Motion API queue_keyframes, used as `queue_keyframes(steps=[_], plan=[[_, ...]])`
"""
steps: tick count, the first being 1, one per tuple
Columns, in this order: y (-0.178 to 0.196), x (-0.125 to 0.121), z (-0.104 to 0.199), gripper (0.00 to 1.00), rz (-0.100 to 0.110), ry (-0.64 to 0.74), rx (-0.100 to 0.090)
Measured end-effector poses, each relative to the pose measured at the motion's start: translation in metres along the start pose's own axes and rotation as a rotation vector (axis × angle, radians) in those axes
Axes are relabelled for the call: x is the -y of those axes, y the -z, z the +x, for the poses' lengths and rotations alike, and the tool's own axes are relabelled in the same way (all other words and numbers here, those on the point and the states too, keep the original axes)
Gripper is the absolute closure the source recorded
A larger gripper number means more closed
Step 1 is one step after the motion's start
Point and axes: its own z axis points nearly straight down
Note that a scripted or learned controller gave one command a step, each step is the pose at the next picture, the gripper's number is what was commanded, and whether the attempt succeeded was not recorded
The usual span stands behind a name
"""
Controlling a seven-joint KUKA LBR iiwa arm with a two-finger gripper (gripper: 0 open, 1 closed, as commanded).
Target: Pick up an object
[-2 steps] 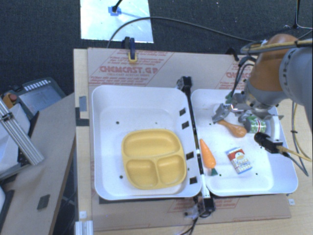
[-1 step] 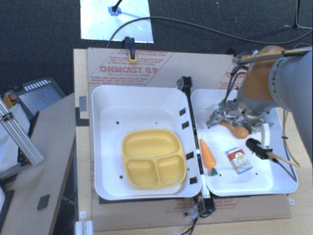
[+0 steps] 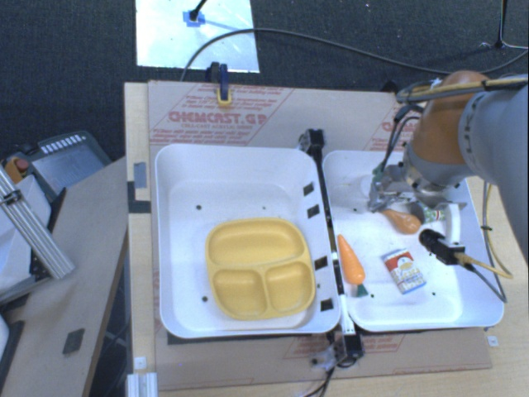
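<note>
A tan, pear-shaped toy (image 3: 402,219) lies in the right bin (image 3: 475,300), near its middle toward the back, just below and touching or nearly touching the gripper (image 3: 385,198). The gripper hangs low over the bin's back part; whether its fingers are apart or together cannot be told, and nothing is seen between them. In front of the toy, well apart from it, a carrot (image 3: 351,259) lies along the bin's left wall, tip toward the back. To the carrot's right a small carton (image 3: 403,271) with a red and white label lies flat. The grey arm (image 3: 488,139) with its orange band (image 3: 438,126) comes in from the right above these. The left bin (image 3: 178,222) holds a yellow tray (image 3: 259,267) with three compartments, in its front half.
</note>
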Motion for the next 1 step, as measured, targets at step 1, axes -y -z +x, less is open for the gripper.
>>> queue_keyframes(steps=[1], plan=[[0.0637,-0.0077,0.0025,1.00,0.005,0.002,-0.001]])
